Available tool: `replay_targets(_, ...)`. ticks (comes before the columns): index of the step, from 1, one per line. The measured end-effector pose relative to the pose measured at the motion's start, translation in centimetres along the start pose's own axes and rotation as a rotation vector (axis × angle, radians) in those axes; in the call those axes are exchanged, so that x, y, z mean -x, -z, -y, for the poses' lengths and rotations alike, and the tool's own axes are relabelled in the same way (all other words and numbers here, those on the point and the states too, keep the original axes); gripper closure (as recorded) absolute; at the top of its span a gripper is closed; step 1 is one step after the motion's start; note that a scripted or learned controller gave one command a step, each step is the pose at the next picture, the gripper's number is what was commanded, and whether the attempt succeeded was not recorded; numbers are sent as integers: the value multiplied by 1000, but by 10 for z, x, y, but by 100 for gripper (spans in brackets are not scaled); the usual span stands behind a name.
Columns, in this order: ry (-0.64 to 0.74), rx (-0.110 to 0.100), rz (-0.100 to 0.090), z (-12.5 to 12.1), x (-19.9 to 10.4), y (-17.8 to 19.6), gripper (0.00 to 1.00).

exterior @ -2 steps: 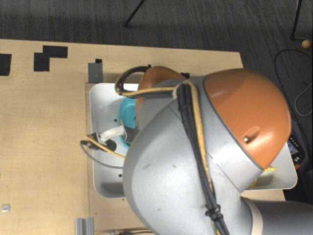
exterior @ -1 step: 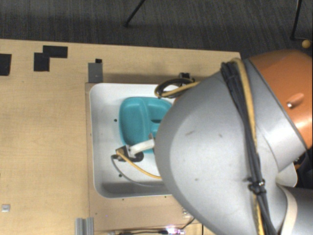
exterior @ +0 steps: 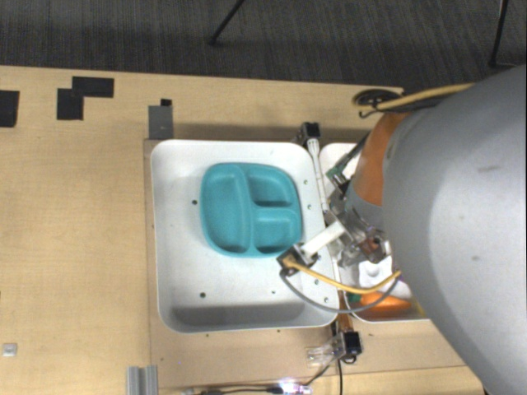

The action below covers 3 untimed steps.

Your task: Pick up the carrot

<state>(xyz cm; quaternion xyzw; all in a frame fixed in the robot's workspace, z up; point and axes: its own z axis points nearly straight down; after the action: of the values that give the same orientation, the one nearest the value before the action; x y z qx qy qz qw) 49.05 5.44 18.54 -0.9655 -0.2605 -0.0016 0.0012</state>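
Note:
An orange piece with a green end, which looks like the carrot (exterior: 384, 304), lies at the near edge of the right bin (exterior: 339, 156). The arm's grey body and orange band cover most of that bin. My gripper (exterior: 365, 252) hangs under the wrist, low over the right bin, just above and left of the carrot. Cables and the wrist housing hide its tips, and nothing shows held in it.
The left bin (exterior: 177, 303) holds a teal divided plate (exterior: 251, 209) near its middle. A yellow cable (exterior: 346, 285) loops from the wrist over the wall between the bins. Wooden bench surrounds both bins, with black markers at the far left.

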Motion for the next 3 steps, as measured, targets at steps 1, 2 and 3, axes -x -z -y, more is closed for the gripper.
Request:
replay_targets(1,44,5,-3,-50,31,107,100)
replay_targets(2,49,2,1,-48,30,105,0)
replay_targets(3,259,-3,7,-47,-24,27,0)
